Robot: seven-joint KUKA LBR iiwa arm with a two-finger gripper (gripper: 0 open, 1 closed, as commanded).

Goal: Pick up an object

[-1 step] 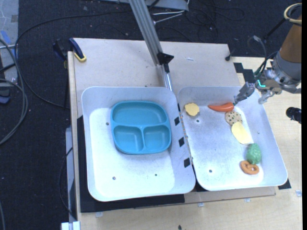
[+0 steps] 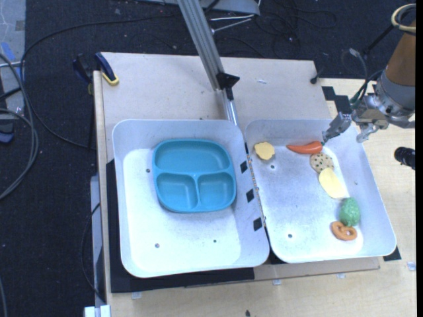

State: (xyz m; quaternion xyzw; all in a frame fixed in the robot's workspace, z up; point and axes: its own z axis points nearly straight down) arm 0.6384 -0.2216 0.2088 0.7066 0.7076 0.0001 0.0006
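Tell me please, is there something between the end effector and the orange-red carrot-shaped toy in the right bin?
Nothing visible stands between them. The end effector is at the upper right of the right white bin, and the orange-red carrot-shaped toy lies just left of it. The round speckled cookie sits below that path.

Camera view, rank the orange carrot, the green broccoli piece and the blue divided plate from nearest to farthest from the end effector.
1. Orange carrot, just left of the end effector, right bin.
2. Green broccoli piece, near the right bin's front.
3. Blue divided plate, left bin.
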